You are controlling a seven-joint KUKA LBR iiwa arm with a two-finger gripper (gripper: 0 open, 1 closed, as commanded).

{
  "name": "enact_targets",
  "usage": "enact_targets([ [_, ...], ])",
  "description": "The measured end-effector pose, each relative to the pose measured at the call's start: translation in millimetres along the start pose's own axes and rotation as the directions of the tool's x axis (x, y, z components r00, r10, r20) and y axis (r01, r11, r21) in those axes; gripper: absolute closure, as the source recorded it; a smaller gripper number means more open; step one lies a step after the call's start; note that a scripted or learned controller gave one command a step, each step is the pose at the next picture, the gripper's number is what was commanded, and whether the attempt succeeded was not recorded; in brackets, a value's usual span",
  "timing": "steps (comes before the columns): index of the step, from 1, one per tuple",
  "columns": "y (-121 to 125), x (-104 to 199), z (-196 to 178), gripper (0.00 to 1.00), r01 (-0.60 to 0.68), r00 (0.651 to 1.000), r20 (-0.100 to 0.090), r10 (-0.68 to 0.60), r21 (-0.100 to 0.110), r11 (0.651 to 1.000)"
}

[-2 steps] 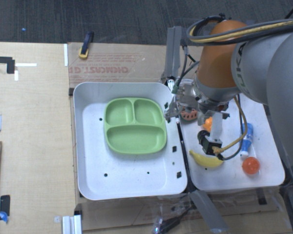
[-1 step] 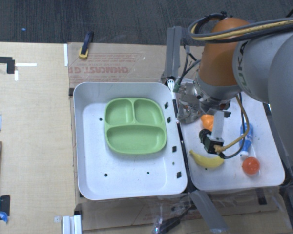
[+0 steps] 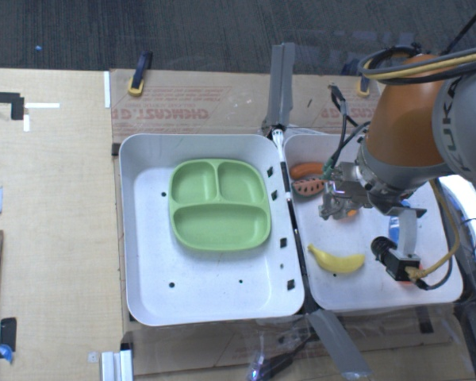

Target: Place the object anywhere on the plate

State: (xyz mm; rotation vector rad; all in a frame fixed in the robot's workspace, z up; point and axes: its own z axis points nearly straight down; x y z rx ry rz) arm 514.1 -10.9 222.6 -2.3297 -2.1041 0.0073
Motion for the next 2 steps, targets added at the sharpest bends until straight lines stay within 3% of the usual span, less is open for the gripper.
enact_targets([
  [1,34.9,-94.0,88.5,1.00,0.121,0.993,-0.001,-0.121,0.001,0.993],
  [2,99.6,-60.0,32.3,1.00,0.427,0.904,0.001,-0.427,-0.003,0.904],
])
